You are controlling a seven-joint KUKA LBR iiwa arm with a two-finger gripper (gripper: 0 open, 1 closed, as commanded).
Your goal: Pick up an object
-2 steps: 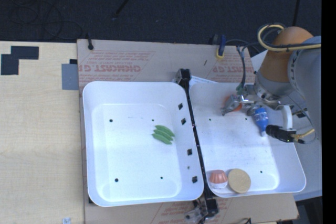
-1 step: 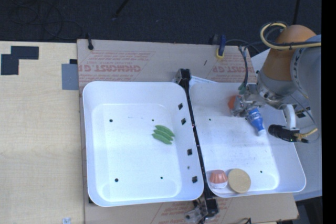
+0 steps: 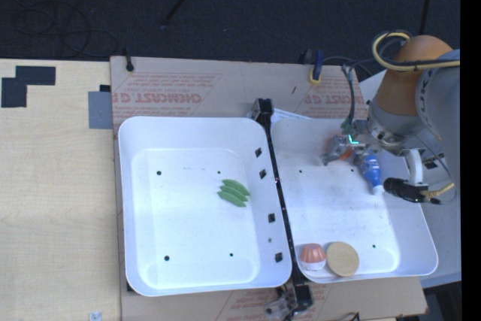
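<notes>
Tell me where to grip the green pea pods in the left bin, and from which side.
Come straight down on the green pea pods and close across their narrow width at mid-length. They lie flat, slanting on the left bin floor well away from its walls, so a top approach looks unobstructed.

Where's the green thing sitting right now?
In the camera view, the green object lies near the middle of the left bin, a little toward the divider, far from the round tan piece in the right bin.
</notes>
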